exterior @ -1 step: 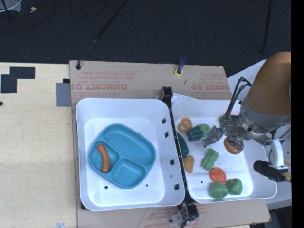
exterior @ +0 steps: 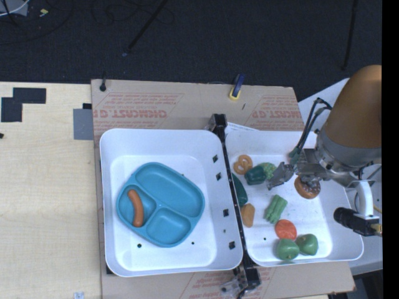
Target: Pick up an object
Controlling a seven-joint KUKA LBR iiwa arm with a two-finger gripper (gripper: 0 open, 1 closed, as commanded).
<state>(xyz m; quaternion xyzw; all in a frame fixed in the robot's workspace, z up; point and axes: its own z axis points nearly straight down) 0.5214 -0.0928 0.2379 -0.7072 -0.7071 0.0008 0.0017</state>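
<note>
Gripper [exterior: 298,178] sits low over the right bin [exterior: 349,245], in its upper half, arm [exterior: 358,114] coming in from 3 o'clock. Can't tell how the gripper is set; the wrist body hides most of it. A brown doughnut-like ring [exterior: 307,188] lies right under the gripper at its 4 o'clock edge, partly covered; can't tell if it's touching or gripped.

At 9 o'clock from the gripper, near: dark green pepper-like piece [exterior: 256,176], with a lighter green bit [exterior: 269,167] touching its 2 o'clock side. Further out at 10 o'clock: small orange ring [exterior: 243,164], just beside the dark green piece. At 7 o'clock from the gripper: light green ridged vegetable [exterior: 275,208], tilted. Below it at 6 o'clock: red-orange tomato [exterior: 286,229], touching two green apples, one [exterior: 287,250] at its 6 o'clock, one [exterior: 307,243] at its 4 o'clock. Against the divider wall, at 8 o'clock from the gripper: dark teal object [exterior: 240,192] and an orange carrot-like piece [exterior: 248,214] just under it.

Left bin [exterior: 118,145], well apart at 9 o'clock: blue compartment plate [exterior: 177,195] in the middle, an orange-red sausage [exterior: 135,207] lying in its 9 o'clock compartment.

Both bins rest on cardboard [exterior: 156,108]; a blue-yellow clip [exterior: 236,87] sits on the cardboard's 12 o'clock edge.
</note>
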